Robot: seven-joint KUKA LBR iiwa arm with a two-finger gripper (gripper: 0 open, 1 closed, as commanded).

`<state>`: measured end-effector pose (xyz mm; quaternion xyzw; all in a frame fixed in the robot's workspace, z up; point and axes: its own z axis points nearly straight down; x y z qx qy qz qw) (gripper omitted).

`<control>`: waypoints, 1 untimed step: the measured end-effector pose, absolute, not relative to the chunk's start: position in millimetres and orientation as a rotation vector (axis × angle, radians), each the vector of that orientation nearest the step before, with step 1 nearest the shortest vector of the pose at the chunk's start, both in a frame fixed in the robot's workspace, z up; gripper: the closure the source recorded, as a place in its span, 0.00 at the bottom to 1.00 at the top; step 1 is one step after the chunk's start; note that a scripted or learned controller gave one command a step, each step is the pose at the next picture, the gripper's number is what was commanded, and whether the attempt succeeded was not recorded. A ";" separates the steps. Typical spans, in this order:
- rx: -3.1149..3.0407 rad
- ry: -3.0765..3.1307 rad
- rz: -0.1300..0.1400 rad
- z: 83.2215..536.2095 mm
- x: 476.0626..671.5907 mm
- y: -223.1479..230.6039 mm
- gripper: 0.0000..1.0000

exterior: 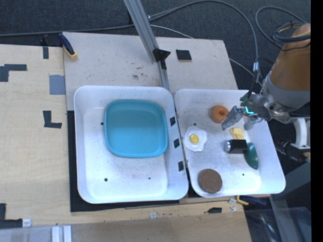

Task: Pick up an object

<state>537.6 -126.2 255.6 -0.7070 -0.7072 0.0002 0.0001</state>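
Observation:
The right bin (267, 183) holds an orange doughnut (218, 114), a fried egg toy (195, 139), a small yellow piece (236, 132), a black can (235, 145) lying on its side, a dark green object (251, 156) and a brown round patty (209, 180). My gripper (240, 120) hangs over the bin's upper right part, just right of the doughnut and directly above the yellow piece. Its two fingers stand spread apart, open, and I see nothing between them.
The left bin (86, 150) bears a blue square plate (136, 128). A slanted metal rail (146, 29) runs down to the gap between the bins. Cables (242, 19) lie at the back right, near the arm's orange band (298, 59).

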 end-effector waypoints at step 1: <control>-2.221 -2.222 0.001 255.5 537.6 -126.2 0.00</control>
